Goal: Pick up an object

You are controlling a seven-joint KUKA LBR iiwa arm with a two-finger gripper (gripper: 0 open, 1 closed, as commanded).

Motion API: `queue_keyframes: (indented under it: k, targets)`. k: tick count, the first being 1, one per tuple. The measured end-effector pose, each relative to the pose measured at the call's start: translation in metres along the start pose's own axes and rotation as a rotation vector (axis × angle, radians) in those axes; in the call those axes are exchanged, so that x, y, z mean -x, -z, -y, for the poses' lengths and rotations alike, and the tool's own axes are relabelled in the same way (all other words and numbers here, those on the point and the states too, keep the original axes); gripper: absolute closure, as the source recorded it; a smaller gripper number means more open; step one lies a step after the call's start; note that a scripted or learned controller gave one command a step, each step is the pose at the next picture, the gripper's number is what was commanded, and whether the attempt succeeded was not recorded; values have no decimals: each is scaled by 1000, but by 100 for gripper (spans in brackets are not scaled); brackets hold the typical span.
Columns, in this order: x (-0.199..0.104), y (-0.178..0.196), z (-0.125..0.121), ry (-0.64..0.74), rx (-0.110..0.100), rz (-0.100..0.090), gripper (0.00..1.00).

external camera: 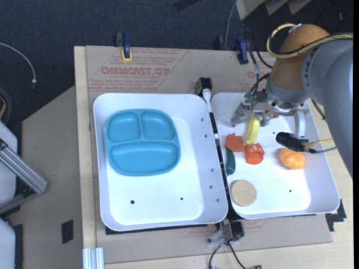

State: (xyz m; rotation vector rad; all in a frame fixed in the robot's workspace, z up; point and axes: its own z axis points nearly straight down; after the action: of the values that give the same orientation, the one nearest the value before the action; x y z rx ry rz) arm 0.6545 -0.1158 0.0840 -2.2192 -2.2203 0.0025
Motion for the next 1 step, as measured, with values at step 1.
queue_keyframes:
  k: [1]
  targets:
    - [0, 12, -1, 0, 3, 1, 100]
